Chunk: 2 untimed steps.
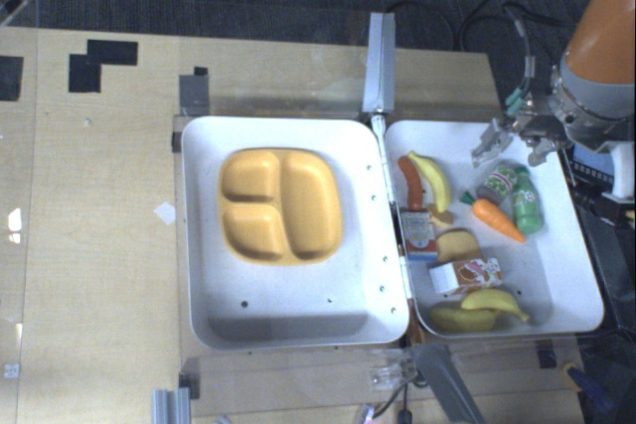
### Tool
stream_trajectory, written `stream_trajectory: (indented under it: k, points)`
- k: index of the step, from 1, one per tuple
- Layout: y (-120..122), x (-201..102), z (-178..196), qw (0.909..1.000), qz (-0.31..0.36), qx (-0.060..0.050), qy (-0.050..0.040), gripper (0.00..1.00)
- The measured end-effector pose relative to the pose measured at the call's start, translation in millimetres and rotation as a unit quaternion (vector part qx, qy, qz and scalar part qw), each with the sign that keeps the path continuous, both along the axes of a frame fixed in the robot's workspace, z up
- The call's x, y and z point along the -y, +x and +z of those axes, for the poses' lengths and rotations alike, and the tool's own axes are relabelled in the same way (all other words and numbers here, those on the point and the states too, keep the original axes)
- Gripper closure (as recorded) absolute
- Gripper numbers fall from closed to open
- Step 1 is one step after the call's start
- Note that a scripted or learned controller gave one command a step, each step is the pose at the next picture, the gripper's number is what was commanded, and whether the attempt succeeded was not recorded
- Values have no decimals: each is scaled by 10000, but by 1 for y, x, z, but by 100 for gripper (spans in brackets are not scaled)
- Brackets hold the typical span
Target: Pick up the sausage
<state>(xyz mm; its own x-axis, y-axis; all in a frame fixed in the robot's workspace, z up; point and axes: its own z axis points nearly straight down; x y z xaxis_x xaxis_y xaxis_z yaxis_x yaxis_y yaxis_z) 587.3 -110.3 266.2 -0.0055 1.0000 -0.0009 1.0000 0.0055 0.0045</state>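
Nearest us, at the front of the right bin (586, 313), we see a yellow banana (494, 302) lying against a paler yellow-green fruit (459, 319), with a small red-and-white carton (467, 274) just behind them. Further back lie a tan bread-like piece (456, 243) and a small packet (417, 231) by the bin's left wall. In the left bin (199, 243) sits a yellow tray (281, 205) with three compartments. Beyond the packet we find the sausage (411, 182), reddish, lying lengthwise near the left wall of the right bin, touching a second banana (432, 180) on its right. To the right lie a carrot (497, 219) and a green bottle (524, 204), close together. Farthest back, the gripper (514, 146) hovers over the bin's rear right part, well apart from the sausage; its fingers stand spread, with nothing between them.
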Motion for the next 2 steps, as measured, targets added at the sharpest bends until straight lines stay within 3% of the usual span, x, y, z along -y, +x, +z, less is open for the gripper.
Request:
stream_trajectory:
  k: [1,2]
  points:
    - [-35,54,13,9999,106,5,-3,0]
    - [-50,96,32,9998,187,15,-12,0]
